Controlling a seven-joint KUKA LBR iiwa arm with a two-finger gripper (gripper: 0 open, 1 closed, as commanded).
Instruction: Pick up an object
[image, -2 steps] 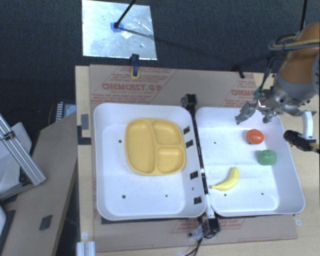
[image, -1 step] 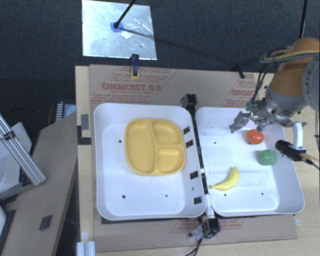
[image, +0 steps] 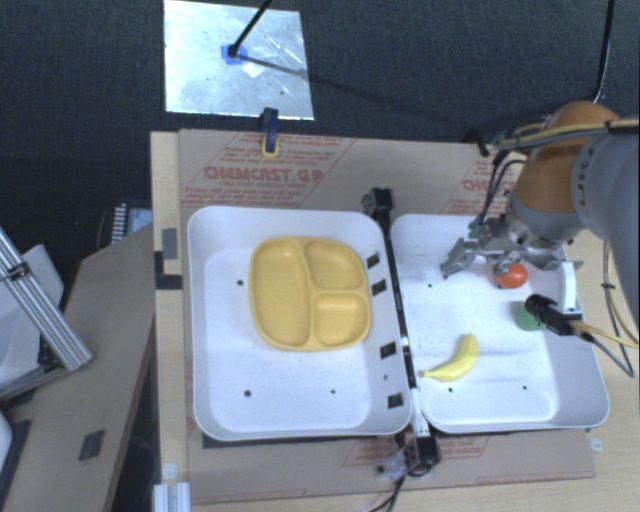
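Note:
In the right bin (image: 500, 400), a yellow banana (image: 452, 360) lies near the front left. A small red-orange object (image: 511, 277) sits toward the back right, and a green object (image: 526, 318) lies by the right wall, partly covered by a black part. My gripper (image: 482, 264) hangs low over the back of this bin with its jaws spread, open. One grey finger (image: 456, 262) points left; the other stands right beside the red-orange object. Nothing is held between them.
The left bin (image: 225, 390) holds a yellow divided plate (image: 308, 292). A black divider strip (image: 392, 300) runs between the bins. Cables trail from the arm (image: 570, 170) along the right bin's right wall.

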